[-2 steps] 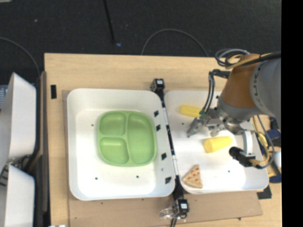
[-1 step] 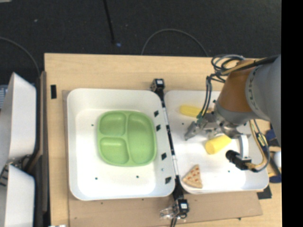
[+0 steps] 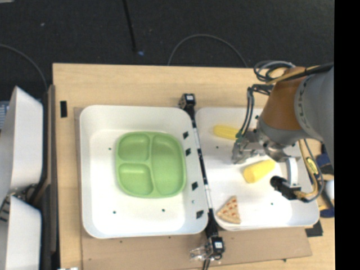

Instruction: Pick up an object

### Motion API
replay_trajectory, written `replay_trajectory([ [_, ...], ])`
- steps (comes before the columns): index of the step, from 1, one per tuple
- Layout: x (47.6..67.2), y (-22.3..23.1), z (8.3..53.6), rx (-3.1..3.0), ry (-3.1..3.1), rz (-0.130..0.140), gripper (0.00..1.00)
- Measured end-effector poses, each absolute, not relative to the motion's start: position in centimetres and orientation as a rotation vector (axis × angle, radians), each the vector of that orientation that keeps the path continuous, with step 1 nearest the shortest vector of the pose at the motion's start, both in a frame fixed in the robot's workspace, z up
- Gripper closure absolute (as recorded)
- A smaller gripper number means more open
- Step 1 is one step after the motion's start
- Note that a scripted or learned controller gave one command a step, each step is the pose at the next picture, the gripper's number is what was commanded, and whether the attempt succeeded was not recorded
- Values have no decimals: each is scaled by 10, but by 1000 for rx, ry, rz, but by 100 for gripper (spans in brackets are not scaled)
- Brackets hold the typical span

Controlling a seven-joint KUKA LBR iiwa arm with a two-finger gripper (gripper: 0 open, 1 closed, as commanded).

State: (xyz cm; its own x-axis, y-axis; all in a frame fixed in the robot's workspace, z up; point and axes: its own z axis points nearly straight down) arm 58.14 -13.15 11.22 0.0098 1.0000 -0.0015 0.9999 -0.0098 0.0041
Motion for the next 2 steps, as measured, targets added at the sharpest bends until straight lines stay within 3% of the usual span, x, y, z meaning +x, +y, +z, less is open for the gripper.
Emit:
replay_trajectory([
  [2,590,-134,238,2214,2220,5,100],
])
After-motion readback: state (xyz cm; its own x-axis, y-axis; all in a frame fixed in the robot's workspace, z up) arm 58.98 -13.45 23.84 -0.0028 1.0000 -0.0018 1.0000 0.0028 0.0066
